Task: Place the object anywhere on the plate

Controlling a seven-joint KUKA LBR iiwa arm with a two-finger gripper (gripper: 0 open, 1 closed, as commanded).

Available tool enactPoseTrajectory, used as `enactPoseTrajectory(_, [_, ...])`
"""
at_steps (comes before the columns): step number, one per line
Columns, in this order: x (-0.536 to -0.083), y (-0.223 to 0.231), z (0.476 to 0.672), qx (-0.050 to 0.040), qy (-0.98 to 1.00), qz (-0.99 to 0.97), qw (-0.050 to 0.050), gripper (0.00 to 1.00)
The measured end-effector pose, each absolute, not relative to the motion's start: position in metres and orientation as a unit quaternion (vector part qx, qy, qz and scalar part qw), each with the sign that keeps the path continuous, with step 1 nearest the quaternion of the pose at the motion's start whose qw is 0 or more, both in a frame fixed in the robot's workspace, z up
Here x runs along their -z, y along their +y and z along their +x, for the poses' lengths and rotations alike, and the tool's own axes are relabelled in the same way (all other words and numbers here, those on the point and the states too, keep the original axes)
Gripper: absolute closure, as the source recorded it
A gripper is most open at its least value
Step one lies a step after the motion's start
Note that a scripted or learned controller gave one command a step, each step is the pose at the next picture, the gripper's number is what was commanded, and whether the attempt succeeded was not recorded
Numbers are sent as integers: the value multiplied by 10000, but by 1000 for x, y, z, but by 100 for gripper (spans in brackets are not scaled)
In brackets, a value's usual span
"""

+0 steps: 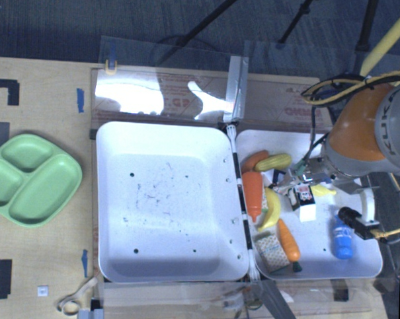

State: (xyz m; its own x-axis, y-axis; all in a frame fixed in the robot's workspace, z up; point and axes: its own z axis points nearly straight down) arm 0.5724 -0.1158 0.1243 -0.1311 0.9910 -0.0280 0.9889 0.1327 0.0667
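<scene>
1. From the overhead camera, my arm [370, 133] reaches in from the right, its orange band above the right bin [361, 262].
2. My gripper [303, 186] hangs low over the middle of that bin, among the clutter. Whether it is parted or clamped, I cannot tell from this slant.
3. Just left of my gripper lie a banana [272, 211], a large carrot [252, 193] along the bin's left wall, and a yellow piece [273, 161] above them.
4. A smaller carrot [288, 242] lies nearer the front, beside a speckled sponge-like block [271, 250].
5. A blue bottle [343, 240] sits toward the bin's right side, apart from my gripper.
6. The left bin [165, 194] sits beside the right one, sharing the middle divider.
7. The green plate [32, 179], with three compartments, rests on the bench well left of both bins, far from my gripper.
</scene>
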Motion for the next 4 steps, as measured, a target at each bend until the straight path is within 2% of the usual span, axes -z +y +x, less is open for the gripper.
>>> enactPoseTrajectory(1, [-123, -114, 565, -145, 7836, 6201, 340, 100])
enactPoseTrajectory(2, [-122, -111, 551, -63, 8819, 4700, 351, 100])
enactPoseTrajectory(3, [-121, -111, 568, -62, 9033, 4275, 355, 100])
enactPoseTrajectory(4, [-183, 16, 512, -1, 8862, 4633, -4, 100])
